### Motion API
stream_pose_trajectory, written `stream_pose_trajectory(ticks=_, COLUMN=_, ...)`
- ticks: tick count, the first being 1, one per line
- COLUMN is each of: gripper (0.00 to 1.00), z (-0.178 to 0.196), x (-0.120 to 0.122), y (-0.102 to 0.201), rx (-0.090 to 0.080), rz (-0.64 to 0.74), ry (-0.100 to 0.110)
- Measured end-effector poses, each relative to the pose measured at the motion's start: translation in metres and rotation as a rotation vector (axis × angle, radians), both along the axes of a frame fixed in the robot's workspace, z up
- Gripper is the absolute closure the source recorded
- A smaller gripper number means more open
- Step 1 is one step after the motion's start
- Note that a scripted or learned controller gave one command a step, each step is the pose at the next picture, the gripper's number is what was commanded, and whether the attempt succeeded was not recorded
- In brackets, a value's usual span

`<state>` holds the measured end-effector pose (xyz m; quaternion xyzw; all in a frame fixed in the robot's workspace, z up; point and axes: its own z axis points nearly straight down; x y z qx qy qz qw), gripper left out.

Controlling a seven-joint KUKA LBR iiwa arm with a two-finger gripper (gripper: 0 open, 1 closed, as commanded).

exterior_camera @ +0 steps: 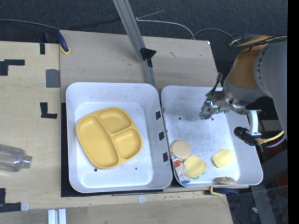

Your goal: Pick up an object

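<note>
Wooden bench [103, 62] – two white bins [74, 125] | dark floor | gripper [209, 110] – grip unclear

We see a robotics lab: a plywood tabletop [107, 64] marked with black tape, two white bins [74, 125] side by side, loose cables [163, 22], and an aluminium mounting post [128, 17].

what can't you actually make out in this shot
- Hand, camera view: small and seen from above over the right bin; open or shut cannot be told, nor whether it touches the floor.
- Small packet: partly covered by the round beige piece and the yellow piece; print too small to read.
- Brown item at the bin's front rim: too small to identify.
- Clear bottle: cut off by the left edge.
</note>
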<state>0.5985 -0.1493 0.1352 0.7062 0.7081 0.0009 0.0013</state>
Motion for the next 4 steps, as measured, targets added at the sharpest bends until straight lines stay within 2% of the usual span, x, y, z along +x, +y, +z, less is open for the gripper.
stream_pose_trajectory(ticks=1, gripper=1.00, z=0.056, x=0.060, y=0.119, rx=0.003, rz=0.007, ry=-0.002)
stream_pose_trajectory(ticks=2, gripper=1.00, z=0.034, x=0.082, y=0.020, rx=-0.004, rz=-0.008, ry=0.005)
stream_pose_trajectory(ticks=3, gripper=1.00, z=0.055, x=0.056, y=0.089, rx=0.001, rz=0.003, ry=0.003)
stream_pose_trajectory(ticks=4, gripper=1.00, z=0.001, x=0.081, y=0.020, rx=-0.004, rz=-0.006, ry=0.008)
